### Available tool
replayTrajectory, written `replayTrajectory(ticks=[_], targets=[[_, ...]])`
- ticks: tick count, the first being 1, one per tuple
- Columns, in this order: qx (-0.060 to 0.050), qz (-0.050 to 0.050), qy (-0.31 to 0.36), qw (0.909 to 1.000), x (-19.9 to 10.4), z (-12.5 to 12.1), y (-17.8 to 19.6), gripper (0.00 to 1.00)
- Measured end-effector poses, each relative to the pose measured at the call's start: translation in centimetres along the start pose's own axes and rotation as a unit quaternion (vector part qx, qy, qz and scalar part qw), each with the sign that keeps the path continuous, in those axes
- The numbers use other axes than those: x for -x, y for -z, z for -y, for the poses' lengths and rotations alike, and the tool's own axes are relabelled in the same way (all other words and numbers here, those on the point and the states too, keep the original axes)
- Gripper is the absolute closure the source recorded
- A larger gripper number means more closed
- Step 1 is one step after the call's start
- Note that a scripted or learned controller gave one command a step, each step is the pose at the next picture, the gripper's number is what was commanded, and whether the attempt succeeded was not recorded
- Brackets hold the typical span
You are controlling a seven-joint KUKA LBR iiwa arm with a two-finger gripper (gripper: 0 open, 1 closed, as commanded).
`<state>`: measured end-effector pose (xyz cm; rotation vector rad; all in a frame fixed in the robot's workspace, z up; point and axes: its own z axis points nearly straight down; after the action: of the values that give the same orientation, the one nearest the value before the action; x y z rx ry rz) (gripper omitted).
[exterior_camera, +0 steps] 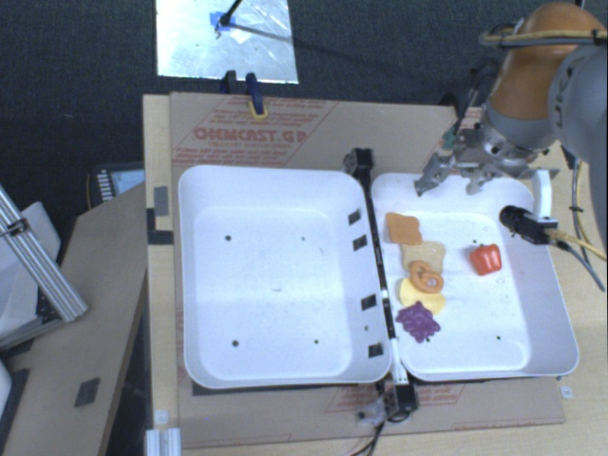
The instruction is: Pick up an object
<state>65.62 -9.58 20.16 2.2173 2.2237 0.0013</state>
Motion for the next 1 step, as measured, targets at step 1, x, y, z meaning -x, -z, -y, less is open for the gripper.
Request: replayTrajectory(ticks=[1], targets=[[-0.004,-0.001,-0.002,1.0000,1.34,5.49,-6.76,0.00]])
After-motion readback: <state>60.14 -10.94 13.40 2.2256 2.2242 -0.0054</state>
